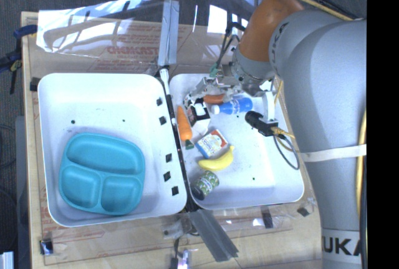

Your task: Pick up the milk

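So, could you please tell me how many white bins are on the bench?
2. The left bin holds a blue divided plate; the right bin holds the food items, with the gripper at its far end. Nothing suggests another hidden bin.

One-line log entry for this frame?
phase: reaching | gripper: low in right white bin | small blue-and-red milk carton: lying free beside yellow banana
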Available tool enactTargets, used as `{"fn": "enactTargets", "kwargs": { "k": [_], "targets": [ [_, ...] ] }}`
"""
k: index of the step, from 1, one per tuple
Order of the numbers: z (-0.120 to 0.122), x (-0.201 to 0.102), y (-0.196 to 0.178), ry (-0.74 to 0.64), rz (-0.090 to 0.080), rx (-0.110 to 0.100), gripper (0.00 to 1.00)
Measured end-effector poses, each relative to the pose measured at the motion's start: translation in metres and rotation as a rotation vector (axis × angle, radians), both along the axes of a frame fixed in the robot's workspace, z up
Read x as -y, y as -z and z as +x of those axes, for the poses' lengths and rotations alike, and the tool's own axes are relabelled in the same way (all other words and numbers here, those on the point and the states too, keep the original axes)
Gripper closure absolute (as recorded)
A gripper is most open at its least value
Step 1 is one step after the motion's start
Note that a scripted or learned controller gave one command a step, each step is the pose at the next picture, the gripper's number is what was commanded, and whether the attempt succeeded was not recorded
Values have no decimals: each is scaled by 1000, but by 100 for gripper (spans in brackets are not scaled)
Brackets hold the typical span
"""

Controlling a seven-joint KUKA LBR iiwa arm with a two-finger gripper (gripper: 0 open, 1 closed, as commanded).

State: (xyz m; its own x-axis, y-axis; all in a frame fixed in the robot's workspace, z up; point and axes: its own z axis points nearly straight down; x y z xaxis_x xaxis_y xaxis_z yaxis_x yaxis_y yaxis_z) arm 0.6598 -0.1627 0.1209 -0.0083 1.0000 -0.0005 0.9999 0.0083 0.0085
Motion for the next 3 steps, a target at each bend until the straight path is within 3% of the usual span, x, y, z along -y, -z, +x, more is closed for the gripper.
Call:
{"fn": "enactTargets", "kwargs": {
  "k": [1, 2, 3],
  "targets": [
    [-2, -40, 25, -109, -3, -9, 0],
    [-2, -42, 17, -115, 0, -12, 100],
    [-10, -68, -86, -543, -3, -7, 100]
  ]
}}
